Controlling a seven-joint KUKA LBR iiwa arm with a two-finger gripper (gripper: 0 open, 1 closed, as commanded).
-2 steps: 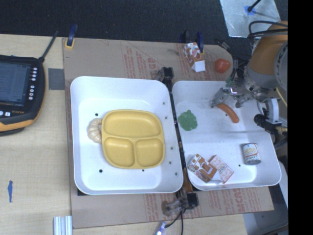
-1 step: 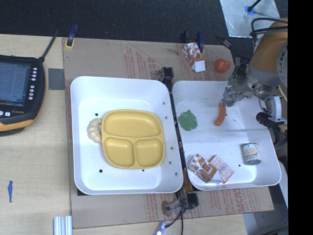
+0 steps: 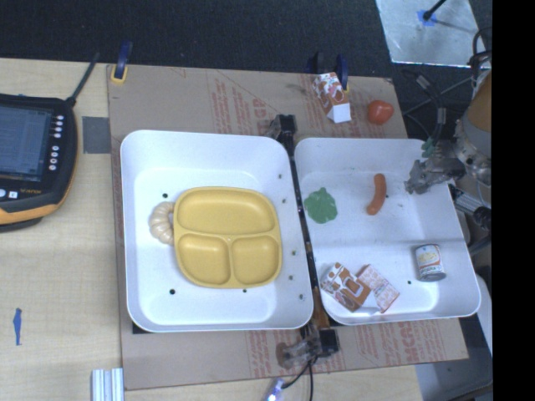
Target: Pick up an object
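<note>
The gripper [image 3: 420, 180] hangs over the right edge of the right bin [image 3: 435, 303], near its upper corner, reaching in from the arm at the frame's right. It is small and dark against the rim, and whether it is spread or closed cannot be told from this slant; nothing shows between its tips.

Inside the right bin lie several things. A sausage [image 3: 377, 194] rests near the middle of the upper half, tilted almost upright, a little left of the gripper and apart from it. A green leafy piece [image 3: 320, 205] sits by the bin's left wall. A small can [image 3: 430, 262] lies on its side near the right wall, lower down. Two printed cartons [image 3: 358, 286] lie flat, touching each other, at the bottom.

The left bin [image 3: 150, 299] bears a yellow divided tray [image 3: 226, 236], with what looks like a pale bread roll [image 3: 161, 221] tucked against its left edge.

Beyond the bins, on the cardboard, stand a small carton [image 3: 332, 96] and a red tomato [image 3: 380, 111].
</note>
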